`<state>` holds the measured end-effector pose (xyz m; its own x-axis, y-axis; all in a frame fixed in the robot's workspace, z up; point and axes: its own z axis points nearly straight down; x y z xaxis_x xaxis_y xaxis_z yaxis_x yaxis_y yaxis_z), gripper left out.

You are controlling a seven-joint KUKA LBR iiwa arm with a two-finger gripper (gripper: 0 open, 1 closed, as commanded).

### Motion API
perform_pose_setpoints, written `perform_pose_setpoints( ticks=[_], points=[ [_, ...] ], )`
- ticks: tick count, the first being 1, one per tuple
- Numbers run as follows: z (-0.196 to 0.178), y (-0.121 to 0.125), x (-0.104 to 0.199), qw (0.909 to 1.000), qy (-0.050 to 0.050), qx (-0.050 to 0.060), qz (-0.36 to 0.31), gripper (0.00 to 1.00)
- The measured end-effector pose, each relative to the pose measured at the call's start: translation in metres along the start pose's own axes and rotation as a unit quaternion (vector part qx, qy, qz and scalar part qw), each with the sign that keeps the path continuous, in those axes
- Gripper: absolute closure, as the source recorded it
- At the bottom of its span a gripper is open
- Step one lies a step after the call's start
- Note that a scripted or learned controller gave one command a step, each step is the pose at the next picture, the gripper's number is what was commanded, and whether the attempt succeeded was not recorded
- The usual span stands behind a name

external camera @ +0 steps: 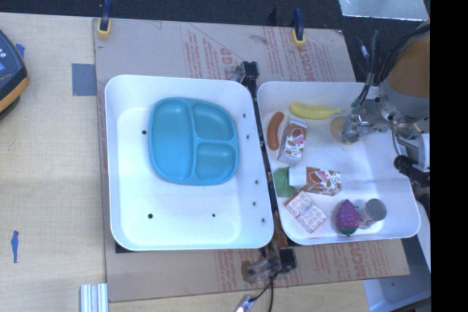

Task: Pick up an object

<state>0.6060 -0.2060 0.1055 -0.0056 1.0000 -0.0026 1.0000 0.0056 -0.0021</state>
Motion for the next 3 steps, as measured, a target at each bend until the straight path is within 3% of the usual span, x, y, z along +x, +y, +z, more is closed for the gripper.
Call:
perform_pose_setpoints(
  ticks=[1, 2, 3],
  points=[
    [-0.083, 0.051, 0.016, 1.0, 0.001, -0.001, 0.001, 1.0],
    [-0.069, 0.017, 0.028, 1.0, 0.001, 0.001, 0.001, 1.0],
    [-0.07, 0.017, 0.028, 1.0, 0.001, 0.001, 0.001, 0.0]
  ],
)
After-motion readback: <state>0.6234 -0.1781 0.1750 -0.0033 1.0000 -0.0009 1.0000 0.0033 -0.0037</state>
